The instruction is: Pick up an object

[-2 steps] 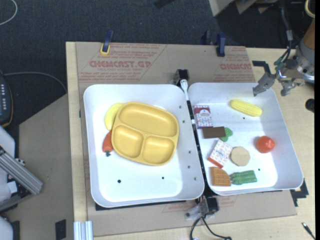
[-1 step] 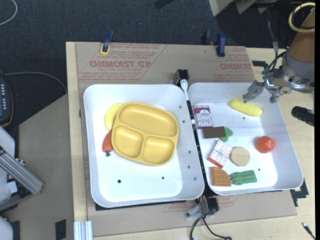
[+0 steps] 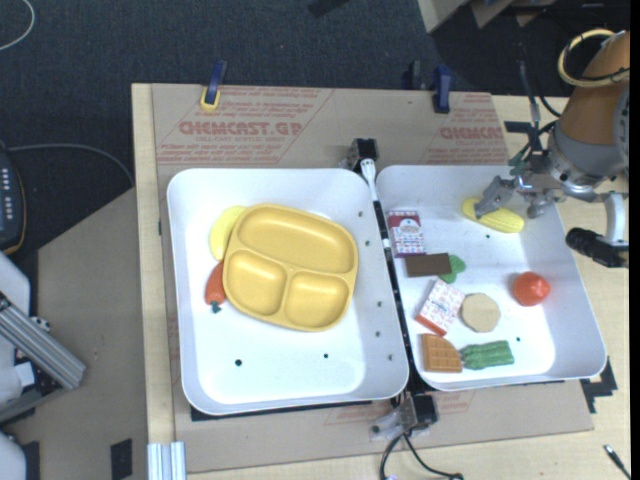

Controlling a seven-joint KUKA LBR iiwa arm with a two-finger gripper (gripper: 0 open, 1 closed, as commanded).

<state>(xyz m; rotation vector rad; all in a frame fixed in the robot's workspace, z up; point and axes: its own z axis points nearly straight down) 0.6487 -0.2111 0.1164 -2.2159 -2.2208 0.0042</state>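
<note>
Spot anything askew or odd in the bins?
Yes: in the left bin, the yellow divided tray sits tilted on top of a yellow piece and a red-orange piece, both poking out from under its left edge.

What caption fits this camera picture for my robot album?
Robot claw hovers at a yellow toy in the right bin, while a yellow tray sits in the left bin.

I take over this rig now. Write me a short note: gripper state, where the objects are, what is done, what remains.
Gripper: low in the right bin, at the yellow corn; no grasp can be confirmed.
Also in the right bin: tomato, cookie, waffle.
Left bin: yellow divided tray.
Done: nothing lifted.
Left: grasp and raise one object.
</note>
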